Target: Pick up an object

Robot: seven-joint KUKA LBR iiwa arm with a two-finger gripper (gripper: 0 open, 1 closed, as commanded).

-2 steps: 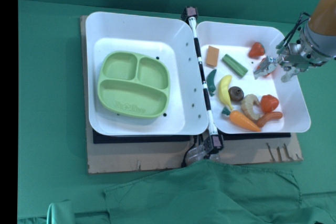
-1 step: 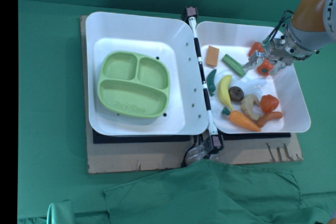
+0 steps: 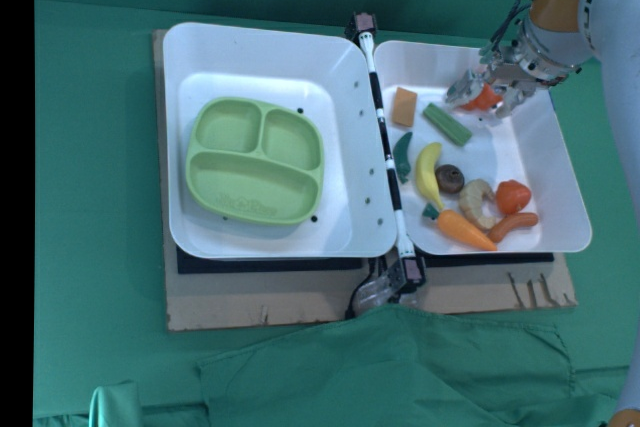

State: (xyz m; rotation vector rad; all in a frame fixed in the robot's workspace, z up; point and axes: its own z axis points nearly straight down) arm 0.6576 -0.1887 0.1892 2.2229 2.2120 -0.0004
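This looks like a robot lab, not a home. A big grey robot arm with an orange band reaches in from 2 o'clock. Green cloth covers the whole bench, like a test stage. Two white bins sit side by side on a flat brown board. The food at 3 o'clock is toy food, and the green plate at 9 o'clock is a child's plate.

Green 3-compartment plate in the left white bin; green cloth below the bench
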